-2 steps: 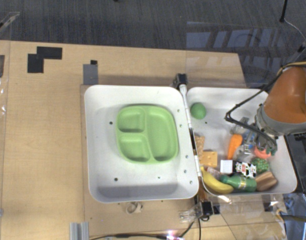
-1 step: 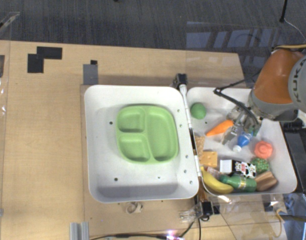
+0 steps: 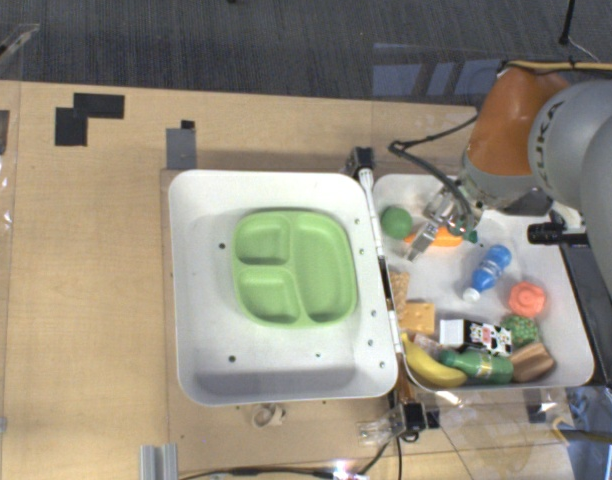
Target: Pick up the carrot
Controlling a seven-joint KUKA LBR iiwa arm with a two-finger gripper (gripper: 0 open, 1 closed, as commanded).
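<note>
Here, from the camera above, my hand (image 3: 426, 236) is down in the right bin (image 3: 576, 363), its fingers angled toward the bin's upper left corner. The carrot (image 3: 443, 235), a small orange piece, lies right at the fingertips, just beside a green ball (image 3: 395, 220). I cannot tell how wide my fingers stand, nor whether the carrot sits between them or merely under them; the metal blurs into the orange.

The risks, as I judge them: the carrot is small and low against the bin floor, so my fingers could close above it or pinch only its edge and let it slip on the lift. The green ball is close enough to be nudged or caught instead. The blue bottle (image 3: 485, 271) lies nearby on the other side but seems clear of my path.

As for writing, a small carton (image 3: 483, 336) with a black-and-white cow pattern lies lower in the bin next to a banana (image 3: 431, 368), but its lettering is too small to read.
</note>
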